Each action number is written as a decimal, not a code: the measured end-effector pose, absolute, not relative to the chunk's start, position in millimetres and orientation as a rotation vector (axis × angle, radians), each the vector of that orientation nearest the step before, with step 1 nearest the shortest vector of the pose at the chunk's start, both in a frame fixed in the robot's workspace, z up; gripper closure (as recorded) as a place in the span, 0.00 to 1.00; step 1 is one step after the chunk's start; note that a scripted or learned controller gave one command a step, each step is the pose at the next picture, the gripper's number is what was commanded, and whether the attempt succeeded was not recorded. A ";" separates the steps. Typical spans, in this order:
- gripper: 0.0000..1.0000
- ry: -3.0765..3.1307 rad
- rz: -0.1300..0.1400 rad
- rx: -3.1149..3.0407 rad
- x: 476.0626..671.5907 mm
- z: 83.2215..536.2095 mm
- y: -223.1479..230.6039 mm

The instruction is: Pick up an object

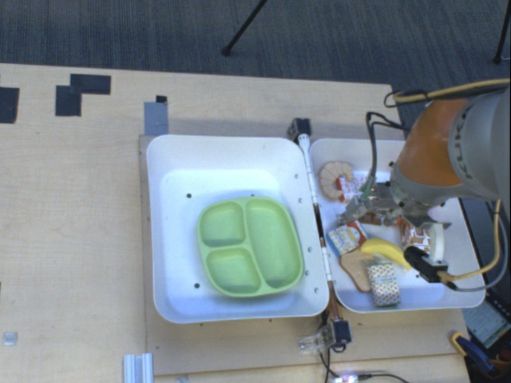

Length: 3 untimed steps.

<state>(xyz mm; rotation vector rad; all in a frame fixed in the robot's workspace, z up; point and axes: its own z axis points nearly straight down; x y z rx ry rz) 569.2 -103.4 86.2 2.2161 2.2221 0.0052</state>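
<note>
Yellow and curved, the toy banana (385,252) lies in the right bin (459,295), near its front. It looks light, hard and a bit slippery, so I would pinch it across its middle. Around it I count one banana, one bread slice (355,268), one checked block (385,284) and a few small packets. The claw (369,207) hangs just behind them; I cannot tell its state. One green tray (250,246) sits in the left bin (172,214).
</note>
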 end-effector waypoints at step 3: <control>1.00 2.226 0.006 2.214 581.8 185.2 -27.1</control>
